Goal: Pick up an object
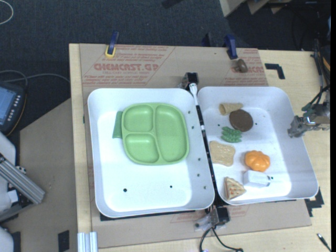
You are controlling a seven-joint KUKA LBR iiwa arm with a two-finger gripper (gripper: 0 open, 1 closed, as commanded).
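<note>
So the worktop [79, 140] is a pale wood board, with printed brown cardboard under two shallow white bins sitting side by side and touching along their inner edges. The left bin [105, 188] is smooth glossy plastic and holds a light green divided plate [155, 133], rounded-square, three compartments, matte looking, lying flat toward the far side of the bin. A darker green bit pokes out from under its left edge.

The right bin [286, 119] has all the small stuff, kind of toy-food looking. Orange rounded lump [257, 160] near the middle-right, shiny. Just left of it a tan bread-slice shape [222, 153], flat, long axis running left-far to right-near. A dark brown round disc [241, 120] sits further back, touching a small tan piece [229, 108] on its far-left side. A bumpy green piece [231, 135] lies just near of the disc, long axis left-right. At the near edge, a tan wedge [234, 188] points toward the far side, and beside it a small white blocky thing [256, 179], long axis left-right.

The hand [303, 124] hangs over the right bin's right rim, well apart from every item; can't tell if it's apart or together.
</note>
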